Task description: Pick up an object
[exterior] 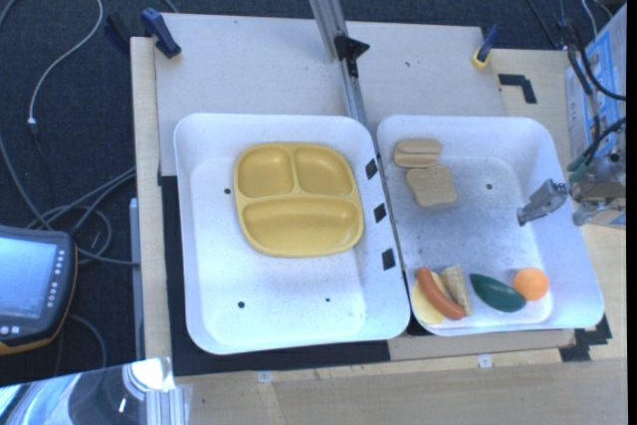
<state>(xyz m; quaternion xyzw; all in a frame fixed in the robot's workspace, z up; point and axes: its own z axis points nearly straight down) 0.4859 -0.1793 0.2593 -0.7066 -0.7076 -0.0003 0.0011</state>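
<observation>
I am at the approach step, with nothing picked up yet. My hand (534,205) hangs over the right edge of the right bin (557,154), reaching in from the side, and nothing sits between its fingers. Whether those fingers are spread or pressed together I cannot tell from this slant.

The nearest candidates lie along the bin's front edge: an orange ball (531,283), round and smooth, in the front right corner, touching or just beside a dark green vegetable (497,293) that tapers to a point. Left of those rest a red hot dog (439,294) and a pale yellow piece (456,284), close together. At the bin's back left corner sit a tan bun (417,152) and a flat slice of bread (431,186).

I judge the ball the likeliest target; the next move calls for sliding toward the front, centring above it, and descending clear of the green vegetable. The yellow divided plate (298,198) sits in the left bin (199,214), well apart.
</observation>
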